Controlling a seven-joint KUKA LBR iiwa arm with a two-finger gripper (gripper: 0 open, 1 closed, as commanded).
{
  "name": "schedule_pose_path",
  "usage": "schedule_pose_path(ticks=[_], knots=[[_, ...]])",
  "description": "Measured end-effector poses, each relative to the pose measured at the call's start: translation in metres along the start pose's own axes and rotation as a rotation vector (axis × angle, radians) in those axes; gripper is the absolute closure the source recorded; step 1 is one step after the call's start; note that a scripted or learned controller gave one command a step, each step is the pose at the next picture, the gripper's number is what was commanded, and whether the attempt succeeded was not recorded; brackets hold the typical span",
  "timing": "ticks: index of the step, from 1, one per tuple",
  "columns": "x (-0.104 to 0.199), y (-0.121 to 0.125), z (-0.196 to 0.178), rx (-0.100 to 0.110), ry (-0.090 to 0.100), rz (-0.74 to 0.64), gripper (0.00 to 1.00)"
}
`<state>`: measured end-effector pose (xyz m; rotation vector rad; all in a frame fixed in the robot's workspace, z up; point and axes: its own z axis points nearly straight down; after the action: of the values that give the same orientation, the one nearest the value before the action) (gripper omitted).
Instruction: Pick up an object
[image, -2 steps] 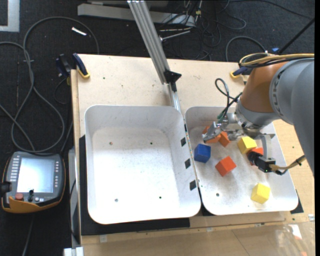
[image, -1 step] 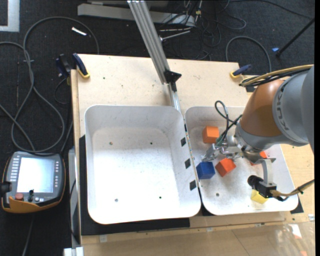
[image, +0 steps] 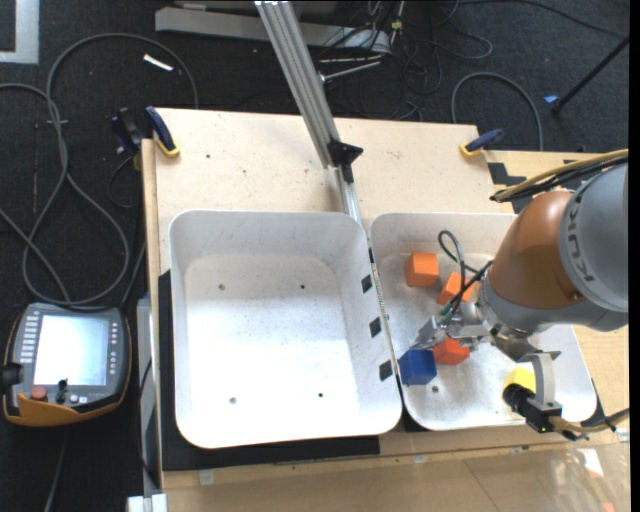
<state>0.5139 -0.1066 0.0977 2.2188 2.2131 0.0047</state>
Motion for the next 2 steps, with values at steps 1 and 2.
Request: schedule_pose_path(ticks=[1, 2], knots=[[0.000, 0.002, -0.010, -0.001, 0.000, 0.000, 1.00], [0.084, 0.043, -0.102, -0.002, 0.006, -0.014, 1.00]])
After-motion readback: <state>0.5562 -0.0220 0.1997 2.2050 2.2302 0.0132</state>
